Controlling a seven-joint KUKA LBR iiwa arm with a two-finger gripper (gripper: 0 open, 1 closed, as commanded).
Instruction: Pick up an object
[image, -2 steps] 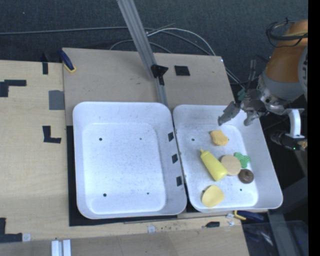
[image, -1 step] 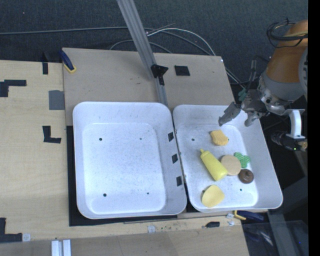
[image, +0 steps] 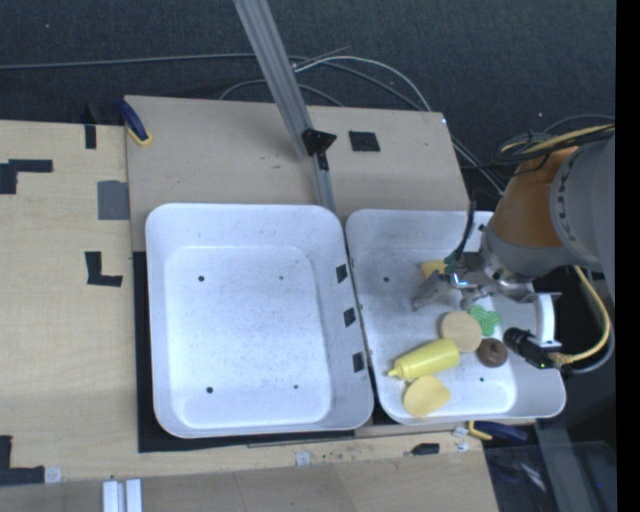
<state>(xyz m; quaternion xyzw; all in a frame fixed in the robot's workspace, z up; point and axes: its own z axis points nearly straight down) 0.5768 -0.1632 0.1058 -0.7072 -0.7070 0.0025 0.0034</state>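
1. Left bin (image: 240, 320): shallow white plastic tray with rounded corners, its floor faintly speckled and marked by a few small dark dots.
2. Right bin (image: 385, 260): same make, set just beside the first and bearing all the loose items.
3. Yellow bottle (image: 427, 358): smooth plastic, rounded body with a narrow nozzle, lying on its side near the bin's front, nozzle toward the left bin.
4. Yellow disc (image: 426, 396): smooth rounded lump, just in front of the bottle.
5. Tan round piece (image: 460, 327): flat, matte, biscuit-like, just behind the bottle's base.
6. Green item (image: 487, 320): small, ridged, touching the tan piece on its right.
7. Brown ring (image: 491, 352): small, dark, doughnut-shaped, right of the bottle.
8. Small yellow object (image: 432, 268): partly hidden beside the gripper; shape unclear.
9. Gripper (image: 432, 292): metallic, low over the right bin, behind the tan piece. Fingers looked spread apart, nothing seen between them; contact with the small yellow object could not be judged.
10. Arm (image: 545, 215): grey casing with an orange band, entering from the right.
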